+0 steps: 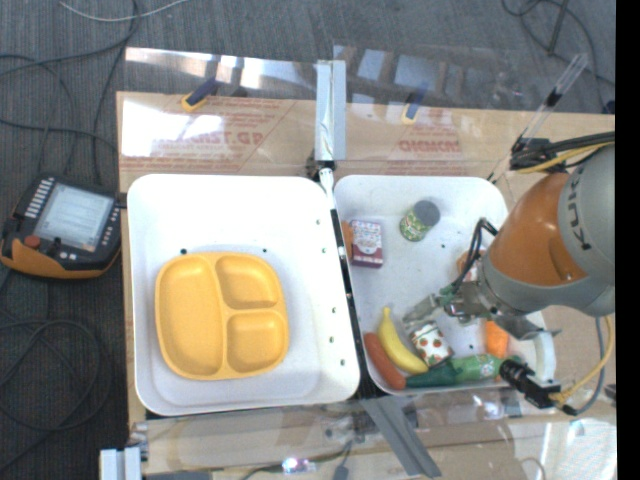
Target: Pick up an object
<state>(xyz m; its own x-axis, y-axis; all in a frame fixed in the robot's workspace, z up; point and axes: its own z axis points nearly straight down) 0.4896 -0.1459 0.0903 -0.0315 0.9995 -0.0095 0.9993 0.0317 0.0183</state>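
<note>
The right bin (455, 193) holds several items. A red and white box (367, 242) lies at its left wall and a green can with a grey lid (420, 220) stands further back. Along the front lie a yellow banana (396, 340), a red sausage-shaped item (384, 361), a white cup with red spots (432, 346), a long green item (458, 370) and a small orange item (497, 340). My gripper (438, 306) hangs low over the bin's middle front, just behind the spotted cup and to the right of the banana. Nothing is seen held in it.
The left bin (300, 208) holds a yellow divided plate (222, 313). The arm's grey and orange wrist (545, 248) covers the right bin's right side. A handheld control unit (62, 226) lies on the floor to the left of the bench.
</note>
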